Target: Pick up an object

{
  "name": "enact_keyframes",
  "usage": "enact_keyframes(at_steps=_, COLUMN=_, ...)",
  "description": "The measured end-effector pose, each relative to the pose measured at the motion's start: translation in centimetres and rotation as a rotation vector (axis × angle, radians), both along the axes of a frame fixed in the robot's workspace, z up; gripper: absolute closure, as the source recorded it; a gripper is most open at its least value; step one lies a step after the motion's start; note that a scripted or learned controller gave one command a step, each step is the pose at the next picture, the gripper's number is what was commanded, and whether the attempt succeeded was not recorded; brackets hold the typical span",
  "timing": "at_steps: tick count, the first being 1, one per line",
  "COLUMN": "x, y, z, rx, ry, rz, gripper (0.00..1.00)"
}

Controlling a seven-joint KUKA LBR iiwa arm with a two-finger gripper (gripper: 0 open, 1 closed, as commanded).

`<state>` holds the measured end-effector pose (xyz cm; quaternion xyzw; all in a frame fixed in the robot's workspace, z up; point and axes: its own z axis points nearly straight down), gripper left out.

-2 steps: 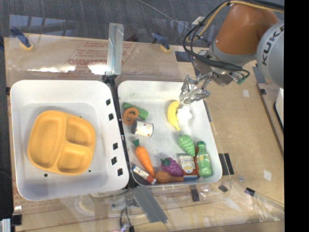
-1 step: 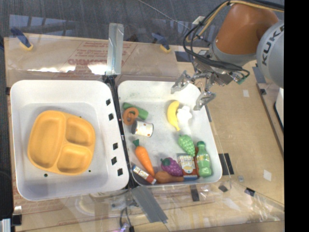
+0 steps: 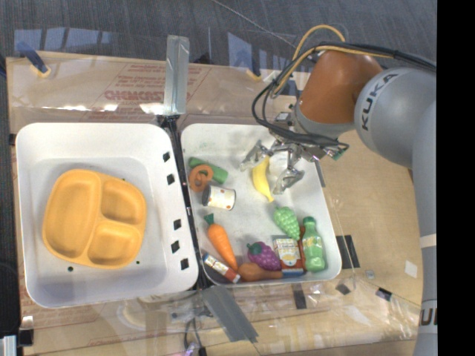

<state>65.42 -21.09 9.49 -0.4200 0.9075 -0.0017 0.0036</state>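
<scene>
The banana (image 3: 260, 178) lies in the upper middle of the right bin (image 3: 331, 221), directly beside the gripper (image 3: 286, 165), and looks to be the likeliest target. The gripper hangs over the bin's upper right part with its metal fingers (image 3: 293, 176) spread apart and nothing between them, so it is released and empty. The main risk, as I judge it, is that a finger lands on the banana's curved back rather than beside it and pushes it away, or that the closing fingers slide off its smooth skin. The green bumpy vegetable (image 3: 286, 222) just below could also be nudged. Lower in the bin, the carrot (image 3: 221, 244), the bunch of grapes (image 3: 263, 255), the green bottle (image 3: 312, 245) and a small carton (image 3: 286, 250) crowd the bottom edge, some touching. The left bin (image 3: 30, 221) holds a yellow divided tray (image 3: 95, 218). The wrist's orange band (image 3: 334, 87) and cables hide the bin's upper right corner, and the exact finger count and tips are hard to make out against the white floor.
</scene>
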Motion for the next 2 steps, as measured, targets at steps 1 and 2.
enact_keyframes(at_steps=1, x=-3.8, y=3.9, z=0.2, rx=-0.001, ry=-0.002, rz=-0.036, gripper=0.0)
enact_keyframes(at_steps=2, x=-3.6, y=4.1, z=1.4, rx=-0.002, ry=-0.008, rz=-0.03, gripper=1.0)
